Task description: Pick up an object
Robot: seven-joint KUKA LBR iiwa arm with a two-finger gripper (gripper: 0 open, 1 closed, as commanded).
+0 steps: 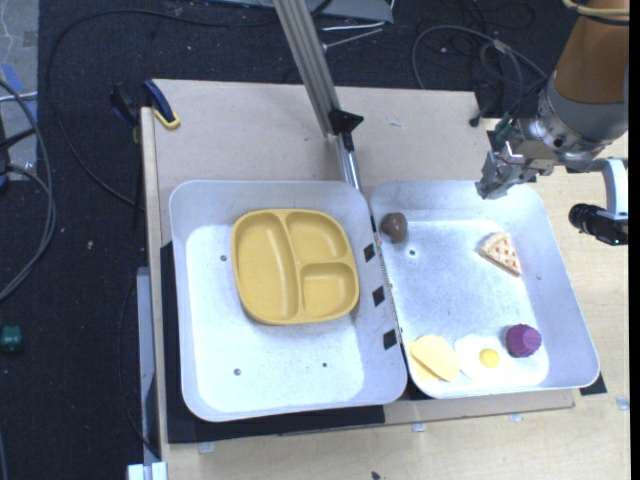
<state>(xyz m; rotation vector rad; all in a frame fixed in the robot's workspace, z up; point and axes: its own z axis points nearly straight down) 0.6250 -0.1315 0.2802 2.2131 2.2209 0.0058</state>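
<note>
My gripper (494, 186) hangs over the far rim of the right bin (560, 268), near its back right corner. In that bin lie a pizza slice (501, 254) just below the gripper, a small brown ball (394, 227) at the back left, and along the front a yellow slice (433, 357), a fried egg (483, 355) and a purple piece (522, 340). I see nothing between the fingers.
The left bin (200, 298) holds a yellow divided plate (296, 265). A slanted metal pole (310, 53) rises from between the bins at the back. Cables lie on the dark floor beyond the bench.
</note>
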